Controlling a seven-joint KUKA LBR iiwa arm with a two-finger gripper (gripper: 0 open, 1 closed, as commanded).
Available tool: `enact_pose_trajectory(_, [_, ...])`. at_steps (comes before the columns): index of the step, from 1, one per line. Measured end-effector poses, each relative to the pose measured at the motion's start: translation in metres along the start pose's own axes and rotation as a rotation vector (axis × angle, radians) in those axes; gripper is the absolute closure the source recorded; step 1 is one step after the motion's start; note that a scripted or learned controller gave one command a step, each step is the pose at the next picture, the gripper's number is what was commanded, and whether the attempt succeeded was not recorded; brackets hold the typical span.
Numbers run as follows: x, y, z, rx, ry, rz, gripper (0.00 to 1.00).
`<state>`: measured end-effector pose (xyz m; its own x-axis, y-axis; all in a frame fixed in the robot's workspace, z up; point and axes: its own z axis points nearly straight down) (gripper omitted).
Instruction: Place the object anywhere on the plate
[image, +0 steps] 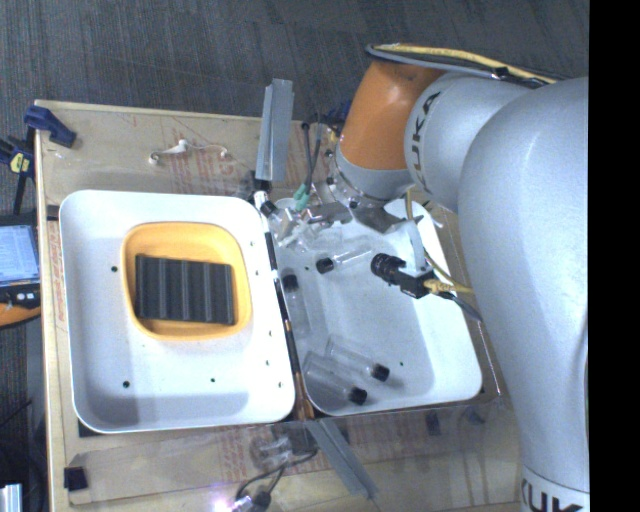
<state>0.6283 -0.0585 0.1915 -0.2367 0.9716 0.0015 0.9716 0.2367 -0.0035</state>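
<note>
The arm (470, 150) reached in from the right and hung low over the far corner of the right bin (455, 370), its gripper (300, 215) buried in a tangle of metal and glare just beside the divide between the two bins. The jaws? I couldn't tell how they stood, since the wrist and the shine swallowed them.

Over in the left bin (90, 390) sat the plate (185, 240), yellow-rimmed with a dark ridged centre, and nothing rested on it. The object was harder to call: several small clear pieces with black caps (325, 264) lay scattered across the right bin floor, and the one nearest the gripper was probably the target (a guess, as the clear bodies nearly vanished against the white).

So this looked like the picking stage, with the task barely begun. To do it well, the gripper needed to come down square over one piece, close across its narrow body and not its cap, and stay clear of the bin wall close alongside. After that it called for a clean lift over the shared rim and a short carry left to the plate's middle.
</note>
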Motion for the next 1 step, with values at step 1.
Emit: enact_pose_trajectory(1, [0.0286,-0.0058,0.0009,0.002,0.000,-0.187,1.00])
